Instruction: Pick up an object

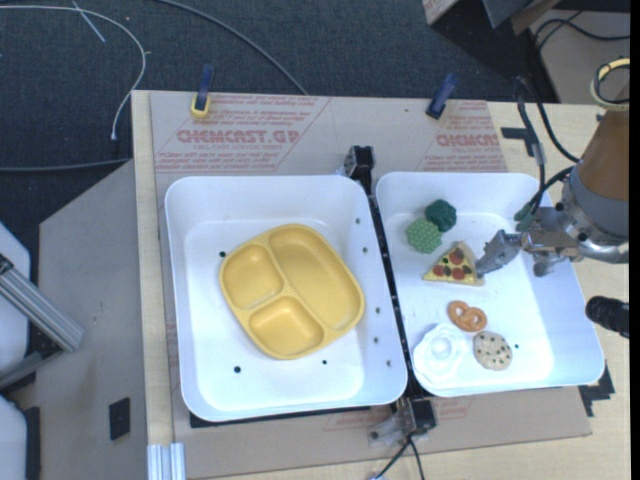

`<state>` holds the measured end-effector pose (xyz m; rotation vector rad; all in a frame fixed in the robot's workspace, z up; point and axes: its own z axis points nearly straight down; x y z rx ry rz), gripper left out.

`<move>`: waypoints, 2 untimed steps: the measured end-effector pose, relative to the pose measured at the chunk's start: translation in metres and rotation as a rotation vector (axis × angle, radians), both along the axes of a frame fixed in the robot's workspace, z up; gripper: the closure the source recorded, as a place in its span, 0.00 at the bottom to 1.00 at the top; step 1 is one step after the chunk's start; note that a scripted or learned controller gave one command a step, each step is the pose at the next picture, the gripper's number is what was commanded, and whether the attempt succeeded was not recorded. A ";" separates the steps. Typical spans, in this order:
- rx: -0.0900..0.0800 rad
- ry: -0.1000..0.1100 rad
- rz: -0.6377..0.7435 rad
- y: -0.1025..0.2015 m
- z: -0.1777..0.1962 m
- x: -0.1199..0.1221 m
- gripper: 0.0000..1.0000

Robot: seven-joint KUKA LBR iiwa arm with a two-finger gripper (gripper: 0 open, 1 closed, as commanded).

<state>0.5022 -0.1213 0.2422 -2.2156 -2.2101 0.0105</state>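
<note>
At the near edge of the table (300, 118), a black clip (420, 415) sits where the two white bins meet. The left bin (200, 368) holds a yellow tray (291, 290) with three compartments, lying at a slight angle.

In the right bin (560, 358), nearest the camera, a cookie (491, 350) with dark chips lies beside a white lid-like disc (439, 352); the two look just apart. Just beyond them is a small brown pretzel (467, 316). Farther in lies a pizza slice (454, 265), yellow with red spots, its point turned away from the camera. Beyond it sit two green items side by side: a lighter, bumpy ball (423, 234) and, just behind it, a darker green lump (440, 213); they look to be touching.

The claw (493, 255) reaches in from the right over this bin, hanging just right of the pizza slice. A grey finger (497, 249) angles down toward the slice, close to its right corner. Whether the claw is open or closed cannot be told from this angle, and nothing shows between its fingers.

At the far edge, a second black clip (359, 160) sits between the bins, and a yellow-tipped blue clamp (203, 96) and a blue clamp (441, 97) grip the board.
</note>
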 end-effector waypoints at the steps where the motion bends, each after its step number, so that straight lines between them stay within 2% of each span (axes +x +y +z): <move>1: -0.002 -0.012 0.003 0.000 0.005 0.002 0.00; 2: 0.000 -0.005 0.002 0.007 -0.056 0.001 0.00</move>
